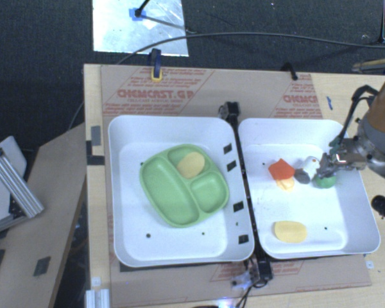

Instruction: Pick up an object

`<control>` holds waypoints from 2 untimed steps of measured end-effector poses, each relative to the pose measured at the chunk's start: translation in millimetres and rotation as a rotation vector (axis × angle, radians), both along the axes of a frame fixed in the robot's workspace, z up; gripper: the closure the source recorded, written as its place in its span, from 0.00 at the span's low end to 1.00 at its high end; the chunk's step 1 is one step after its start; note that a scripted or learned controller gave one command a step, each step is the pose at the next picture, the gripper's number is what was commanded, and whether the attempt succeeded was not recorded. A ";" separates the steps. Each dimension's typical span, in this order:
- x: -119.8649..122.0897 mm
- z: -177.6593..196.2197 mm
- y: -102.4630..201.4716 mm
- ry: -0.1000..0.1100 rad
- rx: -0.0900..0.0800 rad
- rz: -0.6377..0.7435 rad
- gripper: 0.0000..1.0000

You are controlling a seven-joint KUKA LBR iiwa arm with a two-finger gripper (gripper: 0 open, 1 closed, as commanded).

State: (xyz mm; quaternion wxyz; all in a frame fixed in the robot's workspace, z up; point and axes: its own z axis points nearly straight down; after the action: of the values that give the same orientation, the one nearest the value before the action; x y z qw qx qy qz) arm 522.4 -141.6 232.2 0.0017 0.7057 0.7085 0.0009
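1. We are seeing the grey arm (380, 133) reaching in from the right, its claw (326, 165) hanging low over the right bin (308, 133).
2. We cannot tell whether the claw is spread or pressed together.
3. A round green object (326, 181) is lying just beneath the claw, with a grey lump (303, 176) and an orange block (282, 170) to its left.
4. A smooth green divided plate (179, 188) is sitting in the left bin (135, 172), carrying a yellow piece (191, 165).
5. Red "CHEMCAST GP" lettering (155, 94) is showing on the counter's board.
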 end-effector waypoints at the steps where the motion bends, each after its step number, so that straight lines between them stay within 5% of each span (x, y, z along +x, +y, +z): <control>1: 9.1 -5.2 43.2 0.002 0.002 0.005 1.00; 2: 29.7 -7.5 96.9 0.000 0.002 0.007 1.00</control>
State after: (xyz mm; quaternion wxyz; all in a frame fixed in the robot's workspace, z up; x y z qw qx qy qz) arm 552.0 -44.7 224.7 0.0008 0.7032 0.7109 0.0018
